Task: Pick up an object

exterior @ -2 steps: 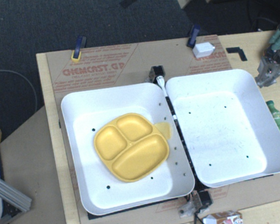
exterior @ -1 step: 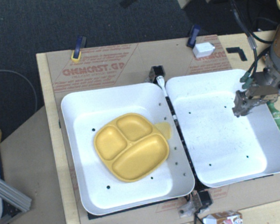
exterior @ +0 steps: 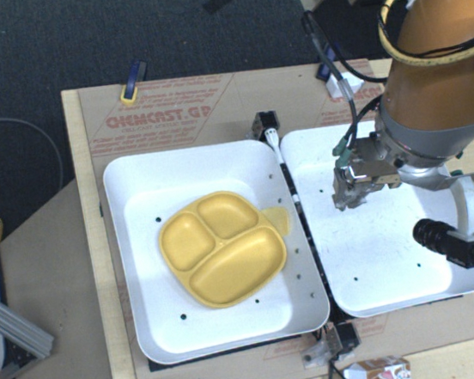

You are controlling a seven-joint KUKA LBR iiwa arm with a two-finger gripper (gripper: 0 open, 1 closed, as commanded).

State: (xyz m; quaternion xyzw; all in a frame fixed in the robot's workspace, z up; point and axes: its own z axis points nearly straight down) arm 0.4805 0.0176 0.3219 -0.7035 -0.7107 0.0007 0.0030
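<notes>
While our end effector (exterior: 351, 191) is hovering over one bin (exterior: 388, 286), the yellow plate (exterior: 221, 249) is lying unpicked beside it; whether it is clenched, we cannot tell.

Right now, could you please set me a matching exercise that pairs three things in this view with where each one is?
Things:
1. yellow divided plate
2. gripper
3. blue and yellow clamp

Places:
A. over the right bin
B. on the brown board, past the far edge of the left bin
C. in the left bin

Pairs: 1-C; 2-A; 3-B
</notes>
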